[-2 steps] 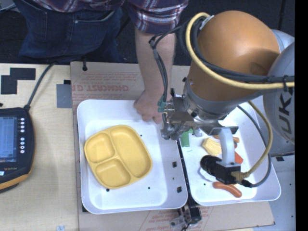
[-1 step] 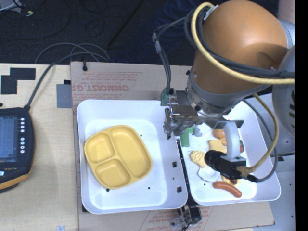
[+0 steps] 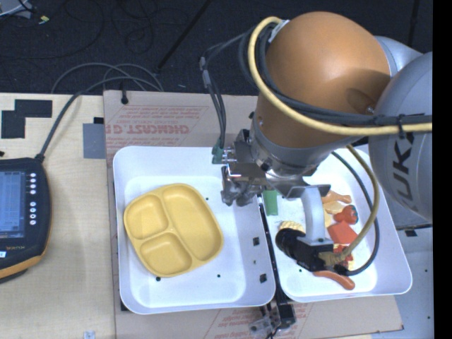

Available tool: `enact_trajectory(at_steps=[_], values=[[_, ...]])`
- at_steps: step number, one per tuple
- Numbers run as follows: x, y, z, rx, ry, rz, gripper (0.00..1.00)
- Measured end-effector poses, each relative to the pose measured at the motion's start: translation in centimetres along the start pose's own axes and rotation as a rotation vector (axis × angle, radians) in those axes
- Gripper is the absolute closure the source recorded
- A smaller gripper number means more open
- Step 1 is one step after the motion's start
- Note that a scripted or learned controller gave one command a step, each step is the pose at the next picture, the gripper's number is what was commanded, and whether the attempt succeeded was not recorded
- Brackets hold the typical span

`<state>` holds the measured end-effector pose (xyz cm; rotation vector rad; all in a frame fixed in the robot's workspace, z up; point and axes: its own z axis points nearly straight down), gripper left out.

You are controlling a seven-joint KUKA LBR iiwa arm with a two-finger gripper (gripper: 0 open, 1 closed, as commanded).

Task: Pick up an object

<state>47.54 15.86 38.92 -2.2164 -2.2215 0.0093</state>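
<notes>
Gripper [image 3: 241,188]: above bins' divide [image 3: 266,254], grip cannot be told.
Cardboard [image 3: 166,111]: red print, upside down.
Arm [image 3: 417,119]: partial dark lettering.

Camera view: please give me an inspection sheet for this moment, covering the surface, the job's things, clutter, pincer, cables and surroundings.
Surface: left bin and right bin, both white, side by side on a cardboard sheet.
Job's things: yellow tray with three compartments lies flat in the left bin; orange and red pieces and a green piece lie in the right bin.
Clutter: nothing seen.
Grippers: pincer is over the ridge where the bins meet; nothing visibly held.
Cables: yellow cable loops round the arm's orange band; grey cable runs to the pendant.
Surroundings: teach pendant on the bench at left; dark floor behind.
</notes>
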Motion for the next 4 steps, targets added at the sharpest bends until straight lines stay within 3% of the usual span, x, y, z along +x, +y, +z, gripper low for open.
enact_trajectory(at_steps=[1,2,3,4], values=[[0.5,8.1,7.4,0.003,-0.003,0.003,1.0],[1.9,5.6,4.0,-0.005,0.002,0.0,1.0],[2.6,-0.2,8.2,0.005,-0.001,0.0,1.0],[-14.2,0.7,-6.3,-0.021,-0.001,0.018,1.0]])
